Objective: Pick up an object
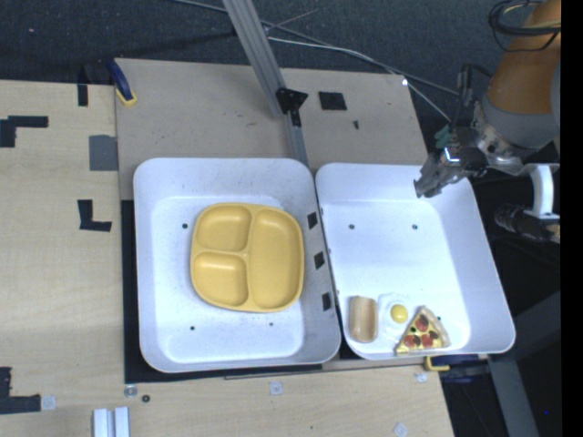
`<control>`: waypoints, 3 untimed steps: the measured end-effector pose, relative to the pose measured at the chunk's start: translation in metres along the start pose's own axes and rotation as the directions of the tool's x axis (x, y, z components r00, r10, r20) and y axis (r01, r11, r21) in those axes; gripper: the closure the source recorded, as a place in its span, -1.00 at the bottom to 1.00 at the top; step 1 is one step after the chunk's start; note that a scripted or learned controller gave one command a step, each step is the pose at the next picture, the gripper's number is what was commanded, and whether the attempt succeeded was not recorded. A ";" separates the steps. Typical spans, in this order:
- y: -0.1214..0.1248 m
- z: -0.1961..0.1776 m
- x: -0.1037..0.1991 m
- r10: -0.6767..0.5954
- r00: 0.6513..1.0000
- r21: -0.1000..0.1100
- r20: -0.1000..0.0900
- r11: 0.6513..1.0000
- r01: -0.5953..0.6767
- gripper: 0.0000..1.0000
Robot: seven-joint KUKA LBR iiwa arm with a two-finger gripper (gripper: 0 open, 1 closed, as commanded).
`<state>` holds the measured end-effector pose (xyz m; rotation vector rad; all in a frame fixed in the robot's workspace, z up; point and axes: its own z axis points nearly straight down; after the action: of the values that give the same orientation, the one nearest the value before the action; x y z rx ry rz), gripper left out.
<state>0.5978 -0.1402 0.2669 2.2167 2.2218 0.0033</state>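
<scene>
- Gripper is seen over the right bin's far edge; jaw state cannot be told.
- Pizza slice, fried egg, possibly bread, are grouped at its near edge.
- Yellow divided plate is seen in the left bin.

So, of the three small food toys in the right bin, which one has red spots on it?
The pizza slice, a triangle at the bin's near right corner. The fried egg beside it is white with a yellow yolk, and the bread piece is plain brown.

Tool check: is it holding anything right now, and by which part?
Nothing is held. The tool hangs over the right bin's far rim, apart from the brown piece, fried egg and pizza slice at its near end.
</scene>
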 end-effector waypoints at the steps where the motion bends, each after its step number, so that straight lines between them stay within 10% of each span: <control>1: 0.002 0.009 0.044 -0.002 1.000 0.005 -0.001 1.000 0.002 1.00; 3: 0.021 0.020 0.139 -0.004 1.000 0.004 -0.002 1.000 0.004 1.00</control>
<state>0.6186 -0.0015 0.2466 2.2150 2.2296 0.0003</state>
